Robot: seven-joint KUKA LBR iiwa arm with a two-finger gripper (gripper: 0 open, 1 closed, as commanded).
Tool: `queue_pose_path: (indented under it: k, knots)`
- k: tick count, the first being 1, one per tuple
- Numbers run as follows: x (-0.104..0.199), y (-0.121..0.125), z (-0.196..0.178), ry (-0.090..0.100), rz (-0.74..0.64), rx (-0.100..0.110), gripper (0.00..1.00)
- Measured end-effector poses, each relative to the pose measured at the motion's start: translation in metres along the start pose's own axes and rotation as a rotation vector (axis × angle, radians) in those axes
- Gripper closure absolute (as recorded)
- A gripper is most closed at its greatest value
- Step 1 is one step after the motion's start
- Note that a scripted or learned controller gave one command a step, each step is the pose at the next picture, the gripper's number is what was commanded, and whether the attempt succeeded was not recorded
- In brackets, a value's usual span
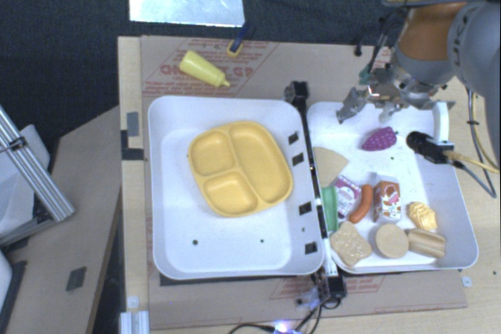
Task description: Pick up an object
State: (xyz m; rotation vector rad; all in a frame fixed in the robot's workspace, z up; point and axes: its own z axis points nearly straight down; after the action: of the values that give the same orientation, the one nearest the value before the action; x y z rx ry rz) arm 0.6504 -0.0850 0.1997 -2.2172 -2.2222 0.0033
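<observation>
The gripper [366, 112] is seen spread and empty above the far edge of the right bin [458, 192]. Nearest to it, just inside that far edge, lies a purple grape bunch [380, 139], taken as the likely target. It is judged a light, stiff plastic toy with a knobbly skin that may slip. A hold across its short width is advised. Other toy foods are crowded along the near edge. The left bin [168, 168] carries a yellow tray [239, 167].
</observation>
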Motion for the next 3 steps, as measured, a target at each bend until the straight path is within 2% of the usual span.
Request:
queue_pose_path:
  k: [1,2,3]
  knots:
    - [-0.006,0.006,0.046,0.000,0.001,0.000,0.00]
    - [-0.002,0.001,0.108,0.001,0.002,0.001,0.00]
    - [-0.002,0.002,0.115,0.000,0.002,-0.004,0.00]
